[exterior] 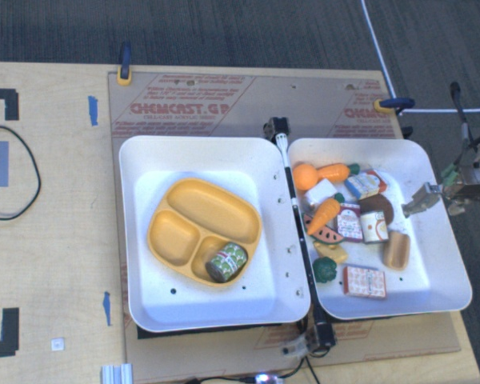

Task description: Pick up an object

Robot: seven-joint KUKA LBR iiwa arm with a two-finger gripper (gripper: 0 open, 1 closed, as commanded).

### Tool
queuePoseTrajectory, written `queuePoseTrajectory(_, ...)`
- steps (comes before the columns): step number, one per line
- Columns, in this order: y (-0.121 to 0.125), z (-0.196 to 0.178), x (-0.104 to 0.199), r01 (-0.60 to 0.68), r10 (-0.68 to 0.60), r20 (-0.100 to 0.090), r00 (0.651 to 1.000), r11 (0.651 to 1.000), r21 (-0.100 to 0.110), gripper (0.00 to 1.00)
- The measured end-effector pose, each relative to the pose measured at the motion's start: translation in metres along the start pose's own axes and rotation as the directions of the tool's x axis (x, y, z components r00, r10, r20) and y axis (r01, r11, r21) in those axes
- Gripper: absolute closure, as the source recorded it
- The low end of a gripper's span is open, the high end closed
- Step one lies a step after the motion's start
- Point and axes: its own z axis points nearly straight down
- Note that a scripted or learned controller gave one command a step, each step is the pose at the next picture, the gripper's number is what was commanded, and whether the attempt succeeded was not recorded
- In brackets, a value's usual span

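The right bin [432, 294] holds a pile of toy food: an orange [303, 176], two carrots [333, 171] [323, 213], a pink carton [350, 222], a small can [374, 229], a bread roll [397, 250], a red box [364, 281] and a broccoli [325, 270]. My gripper [440, 192] hangs at the right rim of this bin, beside the pile and apart from it, with nothing visibly in it. It is small and partly cut off at the view's edge.
The left bin [144, 294] carries a yellow divided plate [204, 214] with a green can [226, 262] in its small lower compartment. A black divider [292, 214] runs between the bins. Clamps and a white cable [384, 46] lie at the back right.
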Motion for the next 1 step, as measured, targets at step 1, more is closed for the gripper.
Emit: queuePoseTrajectory(1,0.0096,0.1206,-0.0105,0.005,-0.005,-0.009,1.000,1.000,-0.002,0.00)
